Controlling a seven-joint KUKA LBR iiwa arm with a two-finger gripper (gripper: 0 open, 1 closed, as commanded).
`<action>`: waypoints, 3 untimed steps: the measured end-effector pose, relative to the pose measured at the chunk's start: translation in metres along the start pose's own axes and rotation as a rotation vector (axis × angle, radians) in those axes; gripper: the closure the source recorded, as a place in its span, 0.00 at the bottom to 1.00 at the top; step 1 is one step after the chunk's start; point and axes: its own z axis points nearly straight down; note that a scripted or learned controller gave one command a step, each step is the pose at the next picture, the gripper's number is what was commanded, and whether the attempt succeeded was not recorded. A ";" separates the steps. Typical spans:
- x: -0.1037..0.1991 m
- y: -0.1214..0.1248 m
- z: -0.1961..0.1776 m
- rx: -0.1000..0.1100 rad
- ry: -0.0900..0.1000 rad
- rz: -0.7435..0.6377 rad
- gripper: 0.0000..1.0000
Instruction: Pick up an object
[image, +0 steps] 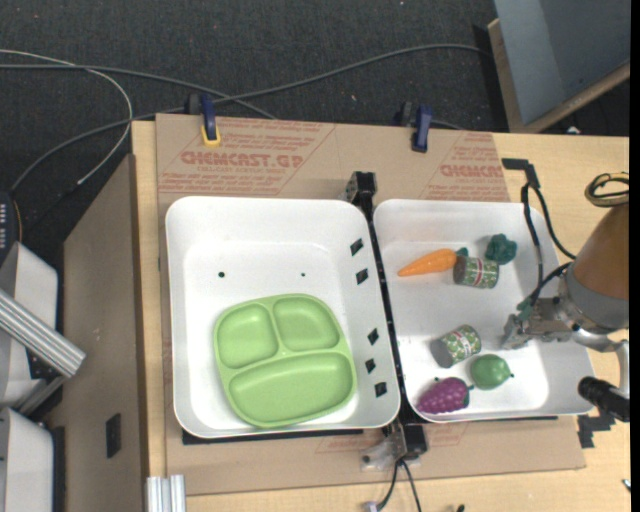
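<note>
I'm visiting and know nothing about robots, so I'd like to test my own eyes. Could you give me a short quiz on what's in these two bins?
1. True or false: the light green plastic divided plate lies in the right white bin.
2. Which item lies nearest the orange toy carrot?
A. purple toy grape bunch
B. small green-labelled can
C. green toy apple
3. Fill in: the arm's gripper hangs over the ____ bin.

Key
1. False; the plate lies in the left white bin.
2. B; that can sits just right of the carrot.
3. Right; it hangs near that bin's right side.
</note>
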 end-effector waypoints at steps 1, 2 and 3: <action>-0.001 0.004 -0.043 -0.003 -0.003 -0.002 1.00; -0.002 0.015 -0.102 -0.005 -0.004 -0.002 1.00; -0.005 0.007 -0.160 -0.005 -0.004 -0.002 1.00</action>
